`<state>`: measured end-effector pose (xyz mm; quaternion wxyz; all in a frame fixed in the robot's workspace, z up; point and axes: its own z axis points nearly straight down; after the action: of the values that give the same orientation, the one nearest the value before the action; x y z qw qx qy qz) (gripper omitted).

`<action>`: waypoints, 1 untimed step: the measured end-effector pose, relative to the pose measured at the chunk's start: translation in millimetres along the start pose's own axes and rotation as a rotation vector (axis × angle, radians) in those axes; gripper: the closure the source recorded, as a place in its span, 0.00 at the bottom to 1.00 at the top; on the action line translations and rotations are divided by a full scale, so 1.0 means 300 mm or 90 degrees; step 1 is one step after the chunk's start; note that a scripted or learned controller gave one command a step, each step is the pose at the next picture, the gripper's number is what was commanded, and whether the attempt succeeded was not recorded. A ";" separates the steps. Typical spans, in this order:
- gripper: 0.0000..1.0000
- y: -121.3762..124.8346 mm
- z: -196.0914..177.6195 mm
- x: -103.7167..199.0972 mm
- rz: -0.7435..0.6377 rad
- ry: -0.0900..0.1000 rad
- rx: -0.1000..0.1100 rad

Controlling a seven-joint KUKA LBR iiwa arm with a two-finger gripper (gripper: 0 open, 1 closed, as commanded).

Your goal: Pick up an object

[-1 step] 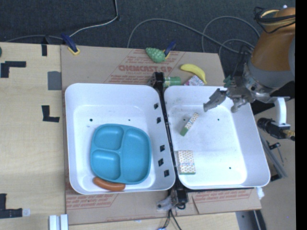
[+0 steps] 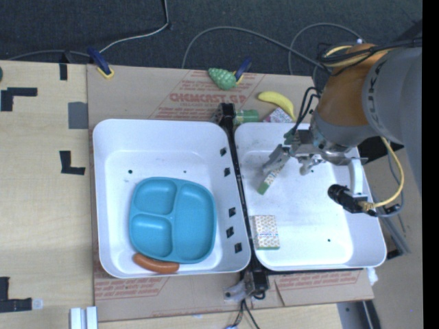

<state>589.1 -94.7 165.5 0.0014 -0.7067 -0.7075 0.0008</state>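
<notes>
Cardboard sheet point(image 2: 171, 101) covering the worktop bears red print, partly hidden by the two shallow white bins point(image 2: 110, 184). Jaws point(image 2: 296, 157) hang released over the right bin, the small green-tipped tube point(image 2: 268, 179) just beside them, label unreadable.

A grey arm point(image 2: 405, 81) with an orange band point(image 2: 346, 94), yellow cable point(image 2: 396, 177) and metal fingers point(image 2: 278, 157).

The grey arm point(image 2: 384, 94) reaches in from the right, orange band above the wrist, its gripper point(image 2: 291, 157) lowered with fingers spread apart.
</notes>
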 end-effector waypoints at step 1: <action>0.00 0.012 0.255 0.002 0.000 0.000 -0.002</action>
<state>592.4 -94.0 88.9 0.0002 -0.7067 -0.7075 0.0000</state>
